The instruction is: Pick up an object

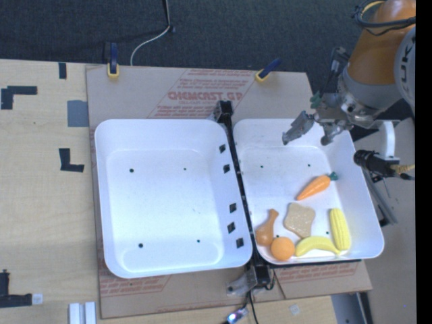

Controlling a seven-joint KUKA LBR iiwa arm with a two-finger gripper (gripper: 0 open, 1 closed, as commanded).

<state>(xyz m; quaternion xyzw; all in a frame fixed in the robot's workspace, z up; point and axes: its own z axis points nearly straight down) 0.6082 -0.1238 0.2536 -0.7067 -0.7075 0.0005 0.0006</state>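
Carrot (314,187) lies in the right bin (270,155) near the other toys, below the spread, empty claw (312,132), so a slanted descent could easily nudge it aside

It was a robotics lab or test cell rather than a home or kitchen. The evidence sat around the cardboard sheet (202,93): it lay on a pale wooden bench (40,181) and was fastened at its far edge with two clamps, one (112,61) at the far-left corner and one (267,69) further right. Two shallow white bins (108,140) rested on the sheet, joined by black clips. Black tape marks (67,160) were stuck on the bench to the sheet's left, and a white cable (152,36) ran over dark carpet beyond its far edge. An industrial arm (378,52) stood at its right.
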